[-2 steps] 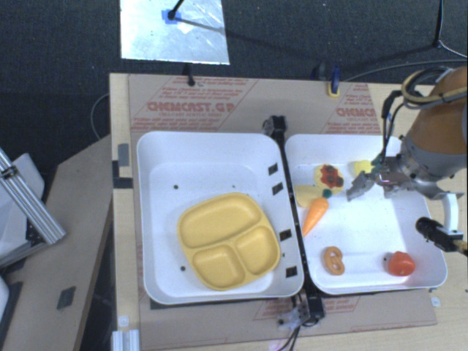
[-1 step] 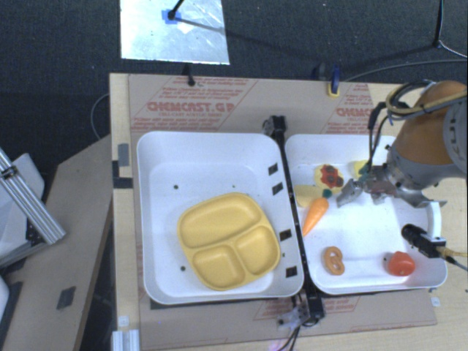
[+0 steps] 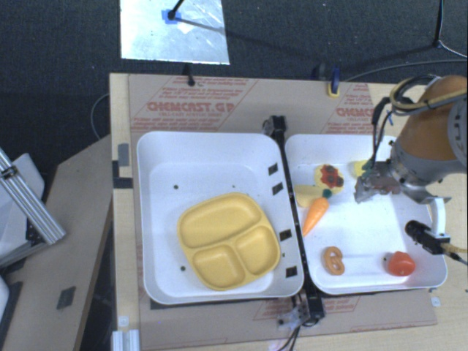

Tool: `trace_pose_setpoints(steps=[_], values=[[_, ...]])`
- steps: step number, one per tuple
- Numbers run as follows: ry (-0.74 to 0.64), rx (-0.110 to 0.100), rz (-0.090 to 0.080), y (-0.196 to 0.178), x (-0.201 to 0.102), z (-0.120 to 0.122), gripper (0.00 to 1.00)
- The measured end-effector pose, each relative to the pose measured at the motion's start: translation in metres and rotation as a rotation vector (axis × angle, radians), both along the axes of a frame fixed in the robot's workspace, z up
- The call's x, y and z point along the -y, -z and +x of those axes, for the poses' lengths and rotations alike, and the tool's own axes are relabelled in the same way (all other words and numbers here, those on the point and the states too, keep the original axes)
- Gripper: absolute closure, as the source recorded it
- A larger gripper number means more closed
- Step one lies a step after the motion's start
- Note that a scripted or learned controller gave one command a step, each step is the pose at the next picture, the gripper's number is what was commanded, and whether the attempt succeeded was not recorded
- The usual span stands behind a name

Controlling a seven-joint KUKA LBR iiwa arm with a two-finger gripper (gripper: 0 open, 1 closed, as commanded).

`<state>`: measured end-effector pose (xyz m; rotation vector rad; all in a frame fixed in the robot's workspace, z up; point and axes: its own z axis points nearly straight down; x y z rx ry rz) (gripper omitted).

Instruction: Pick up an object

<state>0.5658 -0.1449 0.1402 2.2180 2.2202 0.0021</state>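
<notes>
In the right bin (image 3: 365, 269) lie an orange carrot (image 3: 314, 215), a pretzel-shaped piece (image 3: 333, 260), a red-orange pepper-like piece (image 3: 400, 264), a yellow piece with red and green on top (image 3: 329, 177), and a pale yellow piece (image 3: 307, 194) beside the carrot. My gripper (image 3: 368, 189) hangs low over the bin's upper right part, right of the yellow piece. A small yellow-green thing (image 3: 360, 168) peeks out just above the gripper. I see nothing held between the fingers.
The left bin (image 3: 168, 159) holds a yellow divided tray (image 3: 228, 240). A black divider with clips (image 3: 287, 196) runs between the bins. The arm's grey and orange body (image 3: 435, 137) covers the right bin's far right corner. A black part (image 3: 423, 236) sticks out near the bin's right wall.
</notes>
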Motion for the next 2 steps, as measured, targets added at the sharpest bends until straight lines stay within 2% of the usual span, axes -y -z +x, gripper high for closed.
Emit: trace_pose_setpoints(steps=[1,2], values=[[-0.003,0.004,-0.001,-0.064,0.001,-0.002,1.00],[-0.004,0.002,0.000,-0.096,0.001,-0.001,1.00]])
